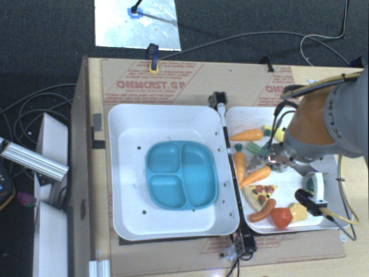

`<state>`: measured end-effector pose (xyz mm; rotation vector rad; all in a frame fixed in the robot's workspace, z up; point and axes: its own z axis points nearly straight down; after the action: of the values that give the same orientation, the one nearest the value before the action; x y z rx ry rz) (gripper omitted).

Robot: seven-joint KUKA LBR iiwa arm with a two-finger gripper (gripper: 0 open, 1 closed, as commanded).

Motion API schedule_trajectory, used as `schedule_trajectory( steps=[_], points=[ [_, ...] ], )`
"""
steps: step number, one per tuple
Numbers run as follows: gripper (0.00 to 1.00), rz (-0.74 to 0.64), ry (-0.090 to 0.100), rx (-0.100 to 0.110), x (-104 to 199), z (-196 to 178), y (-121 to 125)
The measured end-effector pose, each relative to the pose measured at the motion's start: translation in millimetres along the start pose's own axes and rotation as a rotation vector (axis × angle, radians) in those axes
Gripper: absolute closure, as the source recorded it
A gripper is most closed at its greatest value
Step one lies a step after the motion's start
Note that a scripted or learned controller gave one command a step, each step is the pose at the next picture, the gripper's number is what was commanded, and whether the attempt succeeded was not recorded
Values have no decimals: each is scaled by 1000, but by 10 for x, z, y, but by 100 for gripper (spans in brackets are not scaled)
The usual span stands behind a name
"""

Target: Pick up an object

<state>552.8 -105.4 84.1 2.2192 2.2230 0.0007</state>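
Holding a blue divided plate (182, 175), the left bin (130, 126) — right bin (253, 115): 3 carrots (247, 135); end effector (278, 156) grip unclear.

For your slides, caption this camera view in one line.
KUKA arm's gripper reaches into the right bin of toy food; blue tray sits left.

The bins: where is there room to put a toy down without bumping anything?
The left bin has bare white floor all around the blue divided plate, widest along its left wall and near edge. The plate's own sections look bare too. The right bin is crowded: carrots, a pizza slice, a sausage and the gripper pack it.
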Motion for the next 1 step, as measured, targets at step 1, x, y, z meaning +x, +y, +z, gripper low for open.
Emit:
schedule_trajectory(
  steps=[1],
  points=[
    [100,0,0,-2,-3,-106,8]
  ],
)
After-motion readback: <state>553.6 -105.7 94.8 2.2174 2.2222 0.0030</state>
